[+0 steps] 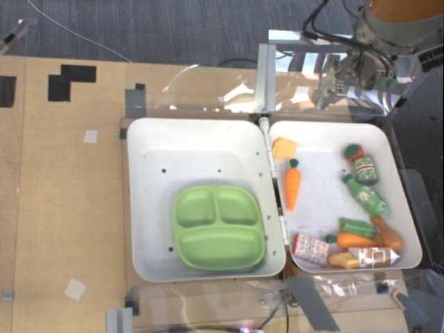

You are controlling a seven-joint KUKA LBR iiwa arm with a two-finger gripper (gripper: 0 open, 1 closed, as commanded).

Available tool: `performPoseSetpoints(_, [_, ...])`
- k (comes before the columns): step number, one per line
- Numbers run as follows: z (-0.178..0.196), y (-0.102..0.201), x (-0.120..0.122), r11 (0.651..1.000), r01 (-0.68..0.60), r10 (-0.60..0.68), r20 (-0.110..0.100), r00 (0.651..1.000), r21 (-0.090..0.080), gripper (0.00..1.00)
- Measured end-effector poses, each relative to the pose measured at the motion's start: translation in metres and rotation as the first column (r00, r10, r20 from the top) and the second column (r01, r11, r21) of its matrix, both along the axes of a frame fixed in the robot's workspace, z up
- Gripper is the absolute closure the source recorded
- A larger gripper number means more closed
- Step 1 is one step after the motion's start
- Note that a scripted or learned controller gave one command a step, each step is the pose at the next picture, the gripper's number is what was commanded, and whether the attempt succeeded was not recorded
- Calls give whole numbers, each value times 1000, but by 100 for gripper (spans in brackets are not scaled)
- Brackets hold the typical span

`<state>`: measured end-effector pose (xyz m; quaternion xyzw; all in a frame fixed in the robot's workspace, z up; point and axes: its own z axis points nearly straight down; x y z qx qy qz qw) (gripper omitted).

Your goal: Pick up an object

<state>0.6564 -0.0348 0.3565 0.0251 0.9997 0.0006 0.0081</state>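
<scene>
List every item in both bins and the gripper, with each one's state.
Green plate: upright, in left bin.
Carrot: flat, right bin.
Small bottle: on its side.
Red-and-white carton: lying flat.
Gripper: above the bins' far edge.

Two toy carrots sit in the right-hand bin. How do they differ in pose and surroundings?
The orange toy carrot with a green top lies lengthwise near the right bin's dividing wall, green end pointing away from the camera, with bare floor around it. The second orange carrot lies crosswise near the front edge, crowded among other toy foods, a green piece against it. Both are orange and lie flat.
</scene>
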Motion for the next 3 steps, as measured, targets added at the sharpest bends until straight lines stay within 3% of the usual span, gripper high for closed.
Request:
performPoseSetpoints(1, [-67, -20, -10, 974, -227, 227, -8, 974, -2, 100])
performPoseSetpoints(2, [-26, -6, 14, 994, -109, 109, -3, 994, -1, 100])
performPoseSetpoints(3, [-12, -5, 16, 994, -112, 113, 9, 994, -2, 100])
